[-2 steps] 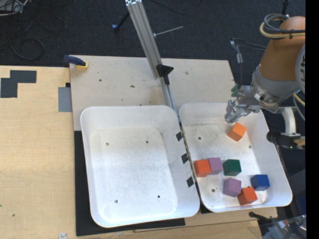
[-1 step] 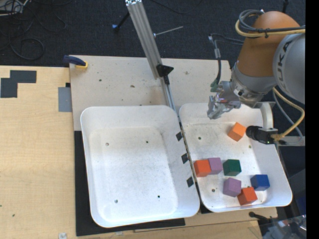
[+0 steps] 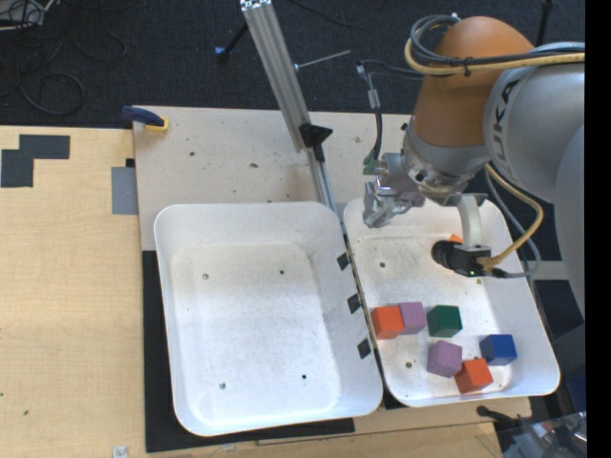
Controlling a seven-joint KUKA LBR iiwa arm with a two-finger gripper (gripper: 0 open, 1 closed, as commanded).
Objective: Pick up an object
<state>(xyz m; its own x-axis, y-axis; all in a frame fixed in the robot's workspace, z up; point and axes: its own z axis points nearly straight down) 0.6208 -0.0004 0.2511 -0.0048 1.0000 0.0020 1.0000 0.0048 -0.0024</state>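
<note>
We see the gripper [image 3: 382, 203], its grip state indiscernible, above the right bin's [image 3: 535, 375] far corner, blocks [image 3: 442, 321] clustered near its front, on a wooden bench [image 3: 67, 284] before dark floor [image 3: 115, 36].

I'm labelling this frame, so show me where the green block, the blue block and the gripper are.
green block [image 3: 445, 320]: camera view, top face.
blue block [image 3: 498, 348]: camera view, top face.
gripper [image 3: 380, 208]: camera view, between the fingertips.

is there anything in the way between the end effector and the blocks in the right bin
Nothing visible. The end effector is over the far end of the right bin, and bare bin floor lies between it and the nearest blocks, the orange block and the light purple block.
</note>
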